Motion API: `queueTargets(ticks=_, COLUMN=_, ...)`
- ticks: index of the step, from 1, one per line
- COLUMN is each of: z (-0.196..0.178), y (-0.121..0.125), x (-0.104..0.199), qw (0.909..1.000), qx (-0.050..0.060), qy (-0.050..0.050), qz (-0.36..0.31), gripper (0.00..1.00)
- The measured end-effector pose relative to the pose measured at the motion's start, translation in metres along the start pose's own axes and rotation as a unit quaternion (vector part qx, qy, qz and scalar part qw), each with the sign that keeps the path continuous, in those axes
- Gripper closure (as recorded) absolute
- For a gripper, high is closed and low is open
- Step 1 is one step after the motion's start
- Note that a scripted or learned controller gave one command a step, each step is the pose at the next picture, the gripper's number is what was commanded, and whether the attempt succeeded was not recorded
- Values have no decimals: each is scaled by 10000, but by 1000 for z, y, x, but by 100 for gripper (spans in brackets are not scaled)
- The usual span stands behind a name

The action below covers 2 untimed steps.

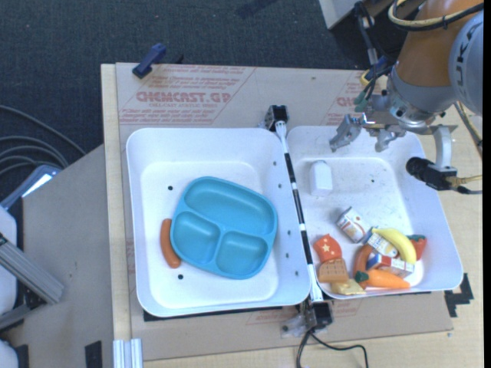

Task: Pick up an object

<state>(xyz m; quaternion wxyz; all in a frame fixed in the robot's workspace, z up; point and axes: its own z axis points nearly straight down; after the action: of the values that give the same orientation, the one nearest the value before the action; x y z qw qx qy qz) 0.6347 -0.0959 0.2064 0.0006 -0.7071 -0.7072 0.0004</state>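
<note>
The small objects [368, 255] lie heaped in the near right corner of the right bin [430, 205], well apart from the gripper [367, 133]. The gripper hangs over this bin's far edge, its fingers spread open with nothing between them. The arm [433, 52] reaches in from the far right.

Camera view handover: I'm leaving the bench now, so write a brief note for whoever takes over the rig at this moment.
Gripper: open, holding nothing, above the far end of the right bin.
Right bin: white block lies alone near the divider; small can, banana, carrot and other toy foods are piled at the near end.
Left bin: blue divided plate with a sausage beside it.
Done: nothing picked.
Left: descend, grasp one object, lift.
</note>
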Motion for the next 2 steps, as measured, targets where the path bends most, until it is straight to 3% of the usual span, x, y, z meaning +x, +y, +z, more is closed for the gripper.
queueTargets(ticks=1, z=76, y=-51, x=3, qw=10000, qx=4, qy=2, qz=3, gripper=0)
queueTargets(ticks=2, z=22, y=-96, x=50, qw=10000, qx=11, qy=7, qz=-3, gripper=0)
